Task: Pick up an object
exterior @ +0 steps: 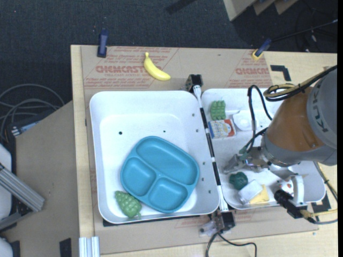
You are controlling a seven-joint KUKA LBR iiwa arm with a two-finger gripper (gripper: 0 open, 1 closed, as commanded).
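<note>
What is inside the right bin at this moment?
The right bin holds a green block, a small carton, a dark green object and a yellow piece. The arm covers the bin's right part.

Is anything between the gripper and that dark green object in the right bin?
Nothing visible. The gripper hangs just above the dark green object in the right bin, with bare bin floor between them. A yellow wedge lies beside it, further from the gripper.
</note>
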